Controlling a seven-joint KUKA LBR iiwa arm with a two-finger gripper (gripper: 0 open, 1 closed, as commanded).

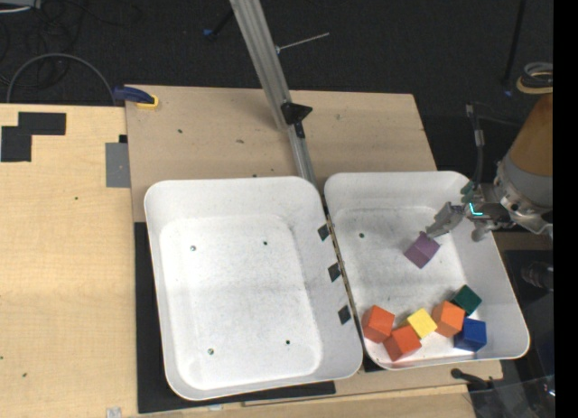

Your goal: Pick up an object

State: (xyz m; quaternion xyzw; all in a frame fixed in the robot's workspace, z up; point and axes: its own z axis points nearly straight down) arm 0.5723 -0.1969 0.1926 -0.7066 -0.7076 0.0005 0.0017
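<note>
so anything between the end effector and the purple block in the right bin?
Nothing visible. The end effector sits just up-right of the purple block, with bare bin floor between. The other blocks cluster at the right bin's near edge.

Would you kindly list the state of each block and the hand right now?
Purple block: tilted, alone mid-bin, just below the hand.
Hand: over the right bin.
Two orange blocks and red block, yellow block, green block, blue block: clustered at the near edge.
</note>
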